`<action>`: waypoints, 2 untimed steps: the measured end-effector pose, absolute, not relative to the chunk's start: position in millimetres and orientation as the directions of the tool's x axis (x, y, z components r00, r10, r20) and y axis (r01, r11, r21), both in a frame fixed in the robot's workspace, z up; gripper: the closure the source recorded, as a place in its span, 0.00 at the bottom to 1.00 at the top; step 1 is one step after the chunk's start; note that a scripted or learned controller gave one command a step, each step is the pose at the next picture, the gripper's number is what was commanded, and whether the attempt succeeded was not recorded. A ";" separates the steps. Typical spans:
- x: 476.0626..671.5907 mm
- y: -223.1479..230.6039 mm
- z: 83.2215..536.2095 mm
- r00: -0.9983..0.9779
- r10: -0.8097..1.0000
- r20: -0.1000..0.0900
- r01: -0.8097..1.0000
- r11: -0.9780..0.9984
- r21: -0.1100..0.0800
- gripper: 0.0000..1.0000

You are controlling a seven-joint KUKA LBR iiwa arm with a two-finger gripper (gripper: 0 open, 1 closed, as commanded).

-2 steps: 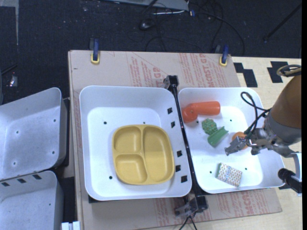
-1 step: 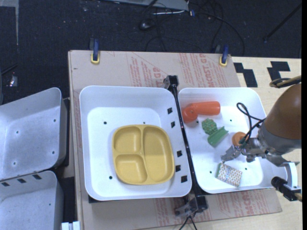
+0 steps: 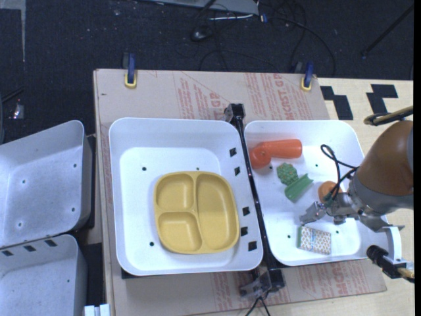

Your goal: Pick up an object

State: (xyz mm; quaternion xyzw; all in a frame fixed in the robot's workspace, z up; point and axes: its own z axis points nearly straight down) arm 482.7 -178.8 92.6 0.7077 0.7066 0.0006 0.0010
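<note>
White plastic is framing the scene as the grey arm (image 3: 388, 176) is reaching into the right bin (image 3: 348, 133), its gripper (image 3: 321, 210) hovering just above a small patterned packet (image 3: 315, 239) lying flat near the bin's front wall. The metal fingers (image 3: 310, 214) are sitting slightly apart with nothing between them, their tips pointing down toward the packet.

The packet is looking like the likeliest target: thin, light and probably soft, so it is apt to slide or buckle, and a pinch across its narrow width is seeming the safest hold. Beyond the packet, farther from the front wall, a green toy (image 3: 293, 182) is lying at a slant, knobbly and likely rigid, easiest to grasp across its slim lower end. Behind that, an orange-red cylinder (image 3: 276, 151) is resting on its side, smooth and liable to roll, best gripped across its middle. A small orange ball (image 3: 326, 190) is sitting just beside the gripper, partly covered by the wrist and a black cable (image 3: 333, 160), so its full shape is hard to make out.

To the packet's left, across the dividing wall, the left bin (image 3: 131, 137) is holding a yellow divided plate (image 3: 196, 211). Whether the fingertips are touching the bin floor is impossible to tell.
</note>
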 end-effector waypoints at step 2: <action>483.4 -174.1 164.5 -0.003 1.000 -0.002 1.000 0.003 0.005 1.00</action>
